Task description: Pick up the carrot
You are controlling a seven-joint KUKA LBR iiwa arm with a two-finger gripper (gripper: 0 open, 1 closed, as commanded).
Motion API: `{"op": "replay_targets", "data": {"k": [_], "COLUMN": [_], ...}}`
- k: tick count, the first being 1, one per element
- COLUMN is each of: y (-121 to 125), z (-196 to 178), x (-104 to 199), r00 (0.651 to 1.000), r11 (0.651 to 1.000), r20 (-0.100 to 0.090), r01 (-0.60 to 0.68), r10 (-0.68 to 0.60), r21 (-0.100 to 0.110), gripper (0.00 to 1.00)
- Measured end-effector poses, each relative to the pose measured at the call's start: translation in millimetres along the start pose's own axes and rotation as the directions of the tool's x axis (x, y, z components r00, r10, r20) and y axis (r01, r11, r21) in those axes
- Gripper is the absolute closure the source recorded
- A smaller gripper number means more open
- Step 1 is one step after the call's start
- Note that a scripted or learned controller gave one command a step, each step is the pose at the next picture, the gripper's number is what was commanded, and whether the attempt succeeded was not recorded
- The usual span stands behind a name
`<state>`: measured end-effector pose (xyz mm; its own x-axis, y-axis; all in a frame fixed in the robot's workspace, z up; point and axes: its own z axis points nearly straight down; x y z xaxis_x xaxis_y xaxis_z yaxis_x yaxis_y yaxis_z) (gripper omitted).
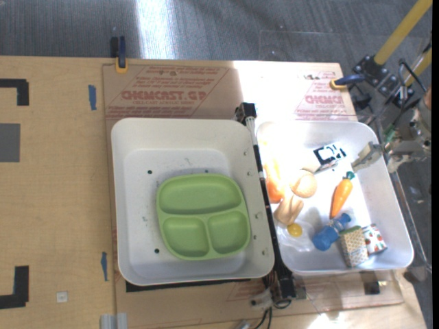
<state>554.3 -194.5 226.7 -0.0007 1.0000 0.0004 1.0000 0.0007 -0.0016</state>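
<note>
Two white bins (130,149) sit on a cardboard-covered bench (55,184); gripper (370,155) state unclear.

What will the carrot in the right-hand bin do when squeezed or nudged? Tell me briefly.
The carrot looks like a smooth, glossy toy, so it is probably rigid and light, and may slip between fingers. Its tapered, rounded body lies flat on the right bin floor, so a nudge would likely roll or pivot it toward the blue item just below.
</note>
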Motion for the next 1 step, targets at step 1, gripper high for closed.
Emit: {"op": "replay_targets", "data": {"k": [1], "y": [-6.0], "z": [128.4], "x": [16.2], "r00": [1.000], "r11": [1.000], "r20": [0.006], "r01": [0.018], "r10": [-0.018], "r21": [-0.012], "gripper": [0.00]}}
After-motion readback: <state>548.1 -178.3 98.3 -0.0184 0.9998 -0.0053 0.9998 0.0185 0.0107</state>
